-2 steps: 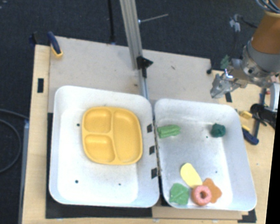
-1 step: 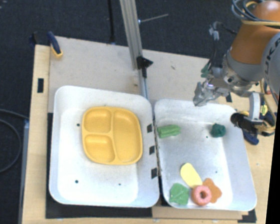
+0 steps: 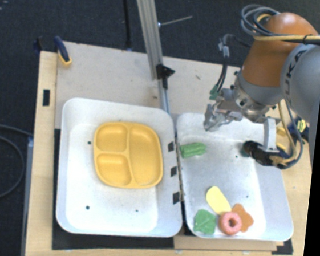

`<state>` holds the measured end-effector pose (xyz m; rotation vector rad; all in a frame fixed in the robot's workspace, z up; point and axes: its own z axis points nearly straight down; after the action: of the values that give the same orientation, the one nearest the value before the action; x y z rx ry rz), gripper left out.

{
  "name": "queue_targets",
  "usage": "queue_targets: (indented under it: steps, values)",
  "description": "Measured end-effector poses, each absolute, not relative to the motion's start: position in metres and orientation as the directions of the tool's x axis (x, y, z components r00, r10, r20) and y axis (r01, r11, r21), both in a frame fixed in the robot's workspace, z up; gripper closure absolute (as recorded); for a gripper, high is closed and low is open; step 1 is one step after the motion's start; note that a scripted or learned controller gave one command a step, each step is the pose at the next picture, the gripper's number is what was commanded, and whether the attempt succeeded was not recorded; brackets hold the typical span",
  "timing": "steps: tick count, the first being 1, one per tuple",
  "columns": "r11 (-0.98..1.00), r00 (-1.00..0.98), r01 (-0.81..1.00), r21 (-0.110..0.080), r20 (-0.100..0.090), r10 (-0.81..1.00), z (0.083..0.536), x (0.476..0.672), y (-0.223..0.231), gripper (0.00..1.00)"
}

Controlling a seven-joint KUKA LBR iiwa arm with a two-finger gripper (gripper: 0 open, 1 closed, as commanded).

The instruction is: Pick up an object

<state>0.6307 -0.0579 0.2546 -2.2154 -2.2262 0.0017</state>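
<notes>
Gripper (image 3: pixel 213 124): hanging at the right bin's (image 3: pixel 268 183) 11 o'clock corner, its opening unreadable | green block (image 3: pixel 192 150): lying at its 7 o'clock, probably light, soft; you are best pinching its short sides.

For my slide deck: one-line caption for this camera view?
Gripper above right bin's far edge, near a green toy; yellow tray in left bin.

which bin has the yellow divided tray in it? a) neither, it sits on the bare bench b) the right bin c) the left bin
c: the yellow divided tray lies flat inside the left bin, while the right bin holds the small toy foods.
</notes>
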Motion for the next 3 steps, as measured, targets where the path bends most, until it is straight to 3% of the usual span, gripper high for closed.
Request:
queue_targets:
  steps: [1, 3]
  values:
    - [0.007, -0.007, 1.0, 0.0, 0.002, 1.0, 0.261, 0.609, -0.009, 1.0]
    - [0.006, -0.006, 1.0, -0.002, 0.001, 1.0, 0.231, 0.56, 0.078, 1.0]
